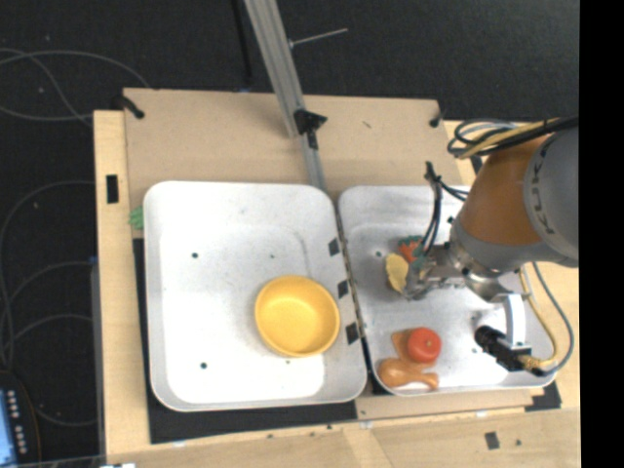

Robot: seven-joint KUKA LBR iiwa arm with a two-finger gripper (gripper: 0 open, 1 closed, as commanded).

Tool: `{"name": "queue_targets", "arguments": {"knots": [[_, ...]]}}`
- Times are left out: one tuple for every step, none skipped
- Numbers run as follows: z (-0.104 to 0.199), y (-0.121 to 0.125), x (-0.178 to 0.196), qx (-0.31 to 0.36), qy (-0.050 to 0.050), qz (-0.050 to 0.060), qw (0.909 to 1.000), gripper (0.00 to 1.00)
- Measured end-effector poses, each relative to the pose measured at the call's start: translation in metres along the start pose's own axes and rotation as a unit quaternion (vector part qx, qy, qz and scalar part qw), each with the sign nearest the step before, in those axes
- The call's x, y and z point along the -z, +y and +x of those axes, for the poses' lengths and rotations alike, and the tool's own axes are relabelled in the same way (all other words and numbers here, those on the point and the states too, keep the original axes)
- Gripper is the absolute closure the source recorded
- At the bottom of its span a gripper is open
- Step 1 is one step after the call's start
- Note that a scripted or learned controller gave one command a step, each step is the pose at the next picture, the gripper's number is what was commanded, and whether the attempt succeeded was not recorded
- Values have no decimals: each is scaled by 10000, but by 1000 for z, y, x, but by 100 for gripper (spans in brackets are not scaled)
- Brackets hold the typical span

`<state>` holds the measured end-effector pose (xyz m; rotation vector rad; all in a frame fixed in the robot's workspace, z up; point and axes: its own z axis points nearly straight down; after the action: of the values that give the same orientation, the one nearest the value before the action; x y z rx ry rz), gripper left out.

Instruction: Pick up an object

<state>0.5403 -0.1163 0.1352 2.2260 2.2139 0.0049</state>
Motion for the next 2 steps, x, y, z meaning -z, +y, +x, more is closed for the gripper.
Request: {"name": "queue_targets", "arguments": {"knots": [[0,9,62,43,-9,-22,10000,100],[-1,11,94,49,-7,-6,10000,100]]}}
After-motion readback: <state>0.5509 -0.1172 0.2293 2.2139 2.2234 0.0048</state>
